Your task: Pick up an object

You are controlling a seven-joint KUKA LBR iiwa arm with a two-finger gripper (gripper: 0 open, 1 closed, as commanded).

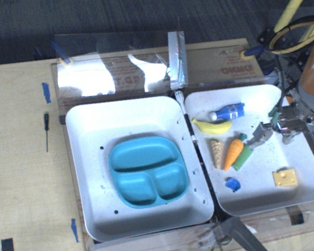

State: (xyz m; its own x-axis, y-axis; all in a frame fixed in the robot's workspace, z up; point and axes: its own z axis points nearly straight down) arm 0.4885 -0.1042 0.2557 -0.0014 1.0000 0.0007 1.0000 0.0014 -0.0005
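Carrot (233, 152) lies tilted in the right bin (309, 188), its green top toward the gripper (260, 135), which hangs just beside that end, likely lined up for a grab. Whether the claw is apart or together, I cannot tell. A banana (212, 125) and bottle (228, 112) crowd above; a cone (217, 152) touches the carrot's left. Bare floor toward the cheese (285, 177) leaves room.

One fixed camera overlooks both bins (87, 160) obliquely.
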